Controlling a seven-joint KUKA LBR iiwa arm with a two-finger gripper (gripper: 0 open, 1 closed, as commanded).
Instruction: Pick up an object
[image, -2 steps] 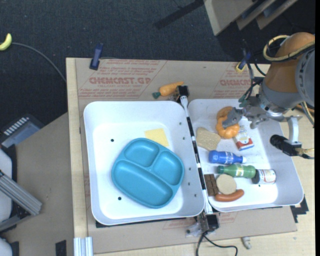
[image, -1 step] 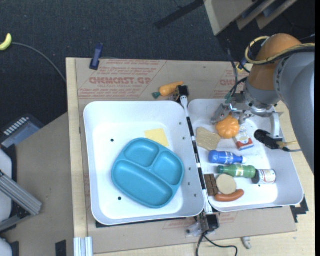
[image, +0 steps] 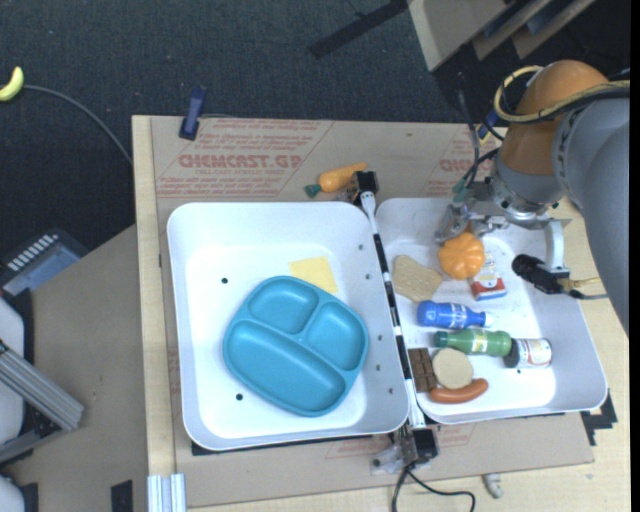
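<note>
pincer (image: 470, 222) lowered at orange fruit (image: 461, 256), top of right bin (image: 580, 340); finger state cannot be told | step judged: approach/grasp, closing then lift called for next | near: glossy sausage (image: 458, 392), green bottle (image: 474, 343), blue bottle (image: 450, 315) | far: fruit, round and smooth

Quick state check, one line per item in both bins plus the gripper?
gripper: low in the right bin, right at the orange.
orange: resting in the bin.
blue bottle: lying on its side.
green bottle: lying on its side.
sausage: lying flat at the near edge.
blue divided plate: right side up in the left bin.
yellow slice: flat, partly under the plate.
</note>
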